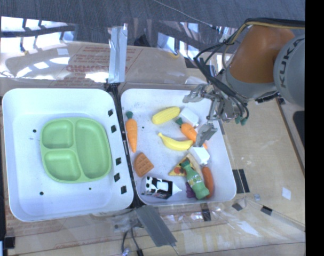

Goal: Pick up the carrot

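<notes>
Two carrots in your right bin [151, 96]: nearer carrot [189, 130] lies slantwise just beside the gripper [206, 133]; finger state, cannot tell.

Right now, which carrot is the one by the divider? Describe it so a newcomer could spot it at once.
Start at the right bin, the one crowded with toy food. Along its left wall, beside the divider, lies a carrot lengthwise, green top toward the far end. Unlike the second carrot by the gripper, it lies alone, apart from the bananas.
</notes>
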Tool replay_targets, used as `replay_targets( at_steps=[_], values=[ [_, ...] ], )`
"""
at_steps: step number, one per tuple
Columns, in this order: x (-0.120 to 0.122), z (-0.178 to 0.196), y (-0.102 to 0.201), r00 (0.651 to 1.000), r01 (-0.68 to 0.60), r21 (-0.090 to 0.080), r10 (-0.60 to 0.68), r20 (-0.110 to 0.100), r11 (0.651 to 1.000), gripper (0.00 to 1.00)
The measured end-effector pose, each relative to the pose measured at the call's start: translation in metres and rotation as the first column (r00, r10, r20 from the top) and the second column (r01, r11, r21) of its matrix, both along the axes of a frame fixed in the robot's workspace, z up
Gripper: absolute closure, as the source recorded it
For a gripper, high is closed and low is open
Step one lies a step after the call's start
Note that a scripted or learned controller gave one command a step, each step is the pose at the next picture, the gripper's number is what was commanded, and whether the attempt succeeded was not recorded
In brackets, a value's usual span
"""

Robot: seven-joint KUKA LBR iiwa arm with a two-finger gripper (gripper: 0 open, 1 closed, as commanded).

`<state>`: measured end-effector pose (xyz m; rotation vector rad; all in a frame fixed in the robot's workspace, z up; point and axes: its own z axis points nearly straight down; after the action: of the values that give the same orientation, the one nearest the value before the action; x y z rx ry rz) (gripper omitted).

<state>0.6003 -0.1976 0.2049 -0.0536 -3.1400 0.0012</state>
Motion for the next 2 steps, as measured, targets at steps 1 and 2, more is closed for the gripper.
replay_targets(
  at_steps=[1,2],
  values=[
    [0.003,-0.115,-0.011,0.988,0.151,0.001,-0.151,-0.002,0.988,0.00],
    [0.006,-0.103,-0.009,0.990,0.142,0.000,-0.142,0.002,0.990,1.00]
  ],
)
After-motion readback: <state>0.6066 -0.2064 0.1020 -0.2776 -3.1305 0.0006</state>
